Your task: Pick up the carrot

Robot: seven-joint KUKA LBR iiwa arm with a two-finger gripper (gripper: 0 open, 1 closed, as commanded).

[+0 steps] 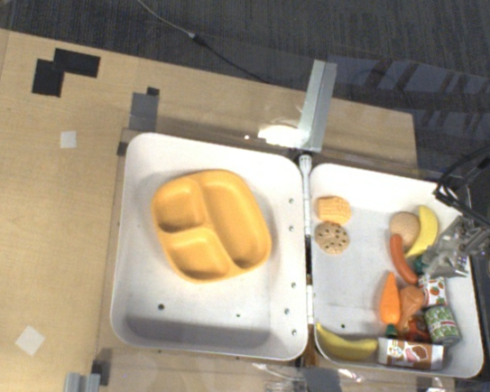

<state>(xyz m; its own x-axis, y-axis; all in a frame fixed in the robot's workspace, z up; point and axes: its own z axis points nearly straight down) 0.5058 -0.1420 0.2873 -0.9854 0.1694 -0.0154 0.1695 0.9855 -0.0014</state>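
Carrot (391, 299) lay in the right bin (355, 280), near its right side, packed close among a hot dog (403, 258), a banana (426, 231) and some small packs. The gripper (449, 251) hung just beside that pile, at the bin's right wall. I could not tell if it was apart or together. It held nothing I could see. The pick looked not yet done. Next, the gripper should move over the carrot and come down around it.
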